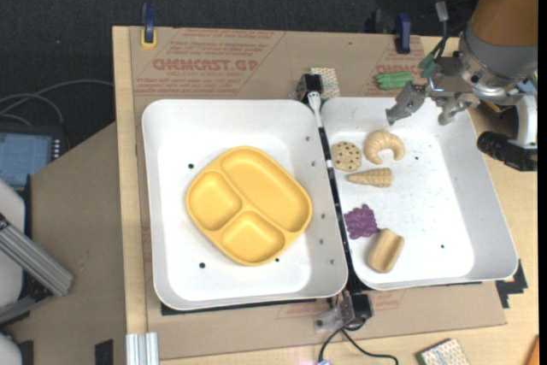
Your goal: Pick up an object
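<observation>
A: How's the arm [504,4] posed?
B: It reaches in from 2 o'clock, wrist bent down over the right bin's [461,256] far edge. The pincer [425,104] is spread open, holding nothing.
A: And the objects?
B: Croissant [384,144] just at its 7 o'clock; cookie [346,156], cone [370,177], grapes [360,221], bread [385,250] beyond. A yellow plate [248,205] sits in the left bin [167,141].

Bright, even overhead light; sharp, soft shadows.
</observation>
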